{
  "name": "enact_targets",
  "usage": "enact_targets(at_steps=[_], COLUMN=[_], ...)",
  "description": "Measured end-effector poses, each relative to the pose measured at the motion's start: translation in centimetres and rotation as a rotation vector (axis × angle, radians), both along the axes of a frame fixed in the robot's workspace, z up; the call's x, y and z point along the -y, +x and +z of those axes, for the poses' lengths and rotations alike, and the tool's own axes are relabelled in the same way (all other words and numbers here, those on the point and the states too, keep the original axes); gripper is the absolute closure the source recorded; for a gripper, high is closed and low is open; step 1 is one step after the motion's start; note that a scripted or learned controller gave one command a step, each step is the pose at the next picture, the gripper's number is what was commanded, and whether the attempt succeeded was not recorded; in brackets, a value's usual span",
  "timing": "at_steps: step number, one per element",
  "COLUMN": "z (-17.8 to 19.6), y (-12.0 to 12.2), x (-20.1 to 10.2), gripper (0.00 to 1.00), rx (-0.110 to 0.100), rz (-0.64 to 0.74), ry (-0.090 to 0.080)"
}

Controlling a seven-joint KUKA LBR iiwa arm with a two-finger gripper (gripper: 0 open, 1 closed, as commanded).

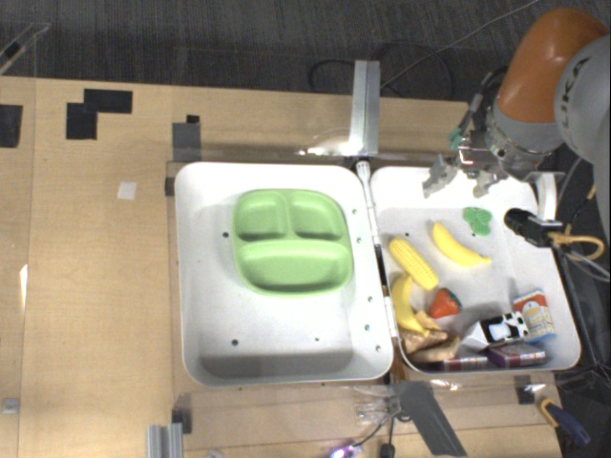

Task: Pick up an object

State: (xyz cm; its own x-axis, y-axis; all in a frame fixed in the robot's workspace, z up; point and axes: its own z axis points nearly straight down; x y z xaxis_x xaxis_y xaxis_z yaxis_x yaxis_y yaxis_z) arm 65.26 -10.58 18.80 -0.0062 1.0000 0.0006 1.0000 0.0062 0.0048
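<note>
end effector (459,173): fingers spread, holding nothing, above far edge of right bin (563,346) | target: banana (458,246) lies free mid-bin, near corn (412,262) | advice: descend over banana's middle, fingers straddling its width, then close

green divided tray (289,239), yellow banana (458,246), white bins (200,284), orange-banded grey arm (549,65)

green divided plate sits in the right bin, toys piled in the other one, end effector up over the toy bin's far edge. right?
Not quite: the bins are swapped. The camera view shows the green divided plate in the left bin, and the toys, such as the banana and corn cob, in the right bin. The end effector is indeed over the toy bin's far edge.
</note>
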Motion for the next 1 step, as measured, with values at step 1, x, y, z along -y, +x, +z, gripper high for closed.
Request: enact_targets(at_steps=[1], z=[-9.92], y=[-2.05], x=[1.43], gripper=[0.00], rx=[0.005], rz=[0.003], ry=[-0.001])
